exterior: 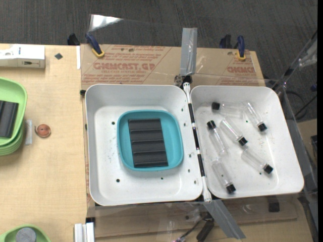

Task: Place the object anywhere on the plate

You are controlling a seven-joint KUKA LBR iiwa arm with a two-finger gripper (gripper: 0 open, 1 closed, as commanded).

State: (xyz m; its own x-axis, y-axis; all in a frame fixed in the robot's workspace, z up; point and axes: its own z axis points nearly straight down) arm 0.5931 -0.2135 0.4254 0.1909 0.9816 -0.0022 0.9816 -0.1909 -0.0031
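A teal square plate (124, 135) lies in the middle of the left white bin (101, 180). A dark ribbed rack (147, 142) with several grooves rests on the plate. In the right white bin (282, 178) lie several clear plastic tubes with black caps, among them one near the centre (233, 132), one at the upper right (255, 116), one at the lower right (257, 162) and one at the bottom (222, 176).
Brown cardboard (151, 64) lies behind the bins, held by blue-and-yellow clamps (94, 44). A metal strip (189, 54) stands at the back between the bins. On the wooden bench at left sit a green tray (15, 92), a white box (22, 57) and a small copper disc (43, 130).
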